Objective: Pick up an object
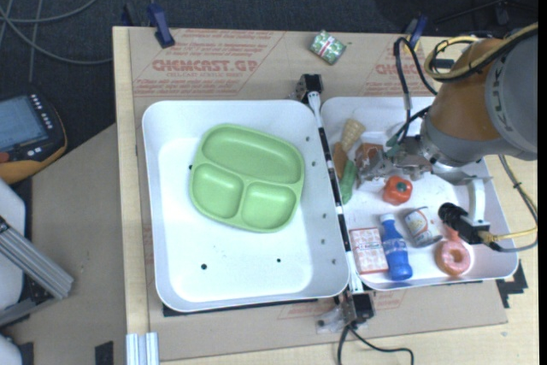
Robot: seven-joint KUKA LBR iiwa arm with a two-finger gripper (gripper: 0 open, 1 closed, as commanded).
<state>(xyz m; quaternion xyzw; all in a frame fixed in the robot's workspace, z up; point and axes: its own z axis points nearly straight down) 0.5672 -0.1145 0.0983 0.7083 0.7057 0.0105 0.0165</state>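
Reaching into right bin (504,265) | hand (386,164) low over red toy (397,189) for pickup | finger state: cannot tell

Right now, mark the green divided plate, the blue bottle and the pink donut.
green divided plate (246,177), camera view, on the ridge between its compartments.
blue bottle (396,250), camera view, mid-body.
pink donut (453,257), camera view, on its ring, left of the hole.

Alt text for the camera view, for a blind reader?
The arm's hand hangs low over the right bin among small items, next to an orange toy. The left bin holds a green divided plate.
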